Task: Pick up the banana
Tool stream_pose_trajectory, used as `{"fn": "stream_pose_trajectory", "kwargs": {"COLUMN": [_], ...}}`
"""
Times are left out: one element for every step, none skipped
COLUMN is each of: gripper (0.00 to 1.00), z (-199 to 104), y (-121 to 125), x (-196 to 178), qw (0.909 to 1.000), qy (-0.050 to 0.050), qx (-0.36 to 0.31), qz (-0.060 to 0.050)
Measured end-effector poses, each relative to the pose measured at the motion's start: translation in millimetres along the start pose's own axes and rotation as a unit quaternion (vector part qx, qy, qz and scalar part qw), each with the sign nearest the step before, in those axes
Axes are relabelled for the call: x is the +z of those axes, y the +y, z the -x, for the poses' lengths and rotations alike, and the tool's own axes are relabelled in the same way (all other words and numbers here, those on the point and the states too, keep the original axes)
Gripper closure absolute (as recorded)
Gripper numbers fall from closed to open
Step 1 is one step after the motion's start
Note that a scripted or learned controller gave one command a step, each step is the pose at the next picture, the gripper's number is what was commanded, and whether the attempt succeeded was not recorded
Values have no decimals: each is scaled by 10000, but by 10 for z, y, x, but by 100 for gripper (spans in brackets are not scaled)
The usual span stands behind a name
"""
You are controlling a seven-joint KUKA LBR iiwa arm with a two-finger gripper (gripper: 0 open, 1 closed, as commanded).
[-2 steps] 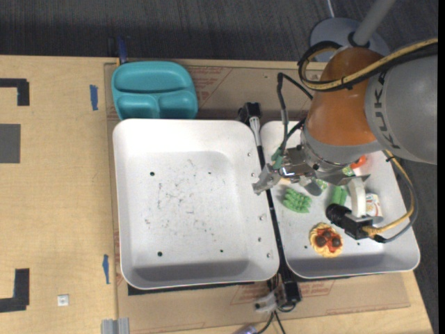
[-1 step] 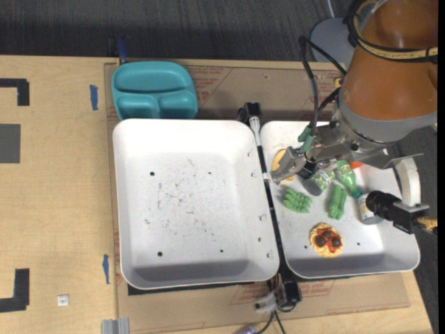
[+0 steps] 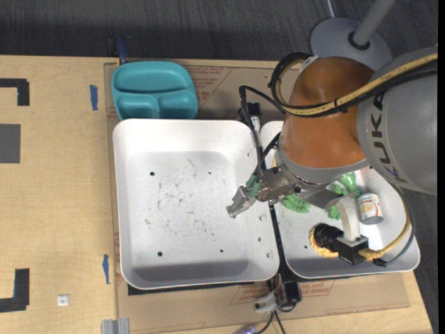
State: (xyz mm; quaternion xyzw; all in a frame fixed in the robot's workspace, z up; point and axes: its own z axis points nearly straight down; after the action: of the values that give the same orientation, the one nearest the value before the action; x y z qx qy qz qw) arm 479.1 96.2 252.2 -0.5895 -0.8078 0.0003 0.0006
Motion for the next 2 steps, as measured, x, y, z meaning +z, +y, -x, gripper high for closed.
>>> {"fn": "stream_pose_trajectory", "kwargs": {"gripper": [0, 0], "z": [-181, -492], "y": [77, 570], "x": [1652, 1649], "qw": [9908, 9995], "qy": [-3, -5], "qx": [-1357, -299], "qz": [33, 40]}}
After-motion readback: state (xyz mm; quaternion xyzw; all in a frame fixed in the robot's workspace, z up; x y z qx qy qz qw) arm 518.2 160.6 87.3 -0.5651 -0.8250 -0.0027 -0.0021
